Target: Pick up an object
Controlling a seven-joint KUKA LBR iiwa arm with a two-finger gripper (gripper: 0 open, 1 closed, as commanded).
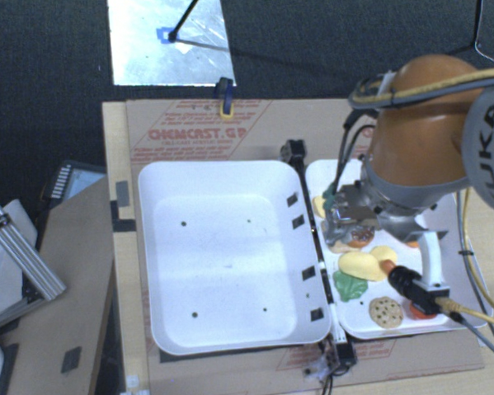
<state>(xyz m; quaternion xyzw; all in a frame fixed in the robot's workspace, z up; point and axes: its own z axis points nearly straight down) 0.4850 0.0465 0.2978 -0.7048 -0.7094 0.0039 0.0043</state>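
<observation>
Arm (417,134) over right bin (407,328) | end effector (341,222) by left wall, state unclear | cookie (386,311) near front rim

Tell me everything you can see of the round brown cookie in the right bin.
The cookie is a flat round disc, light brown with dark spots like chocolate chips; probably a toy. It lies flat on the floor of the right bin, close to the near rim. A green piece lies just left of it and farther back, seemingly not touching. The gripper is farther back in the bin, away from it.
</observation>
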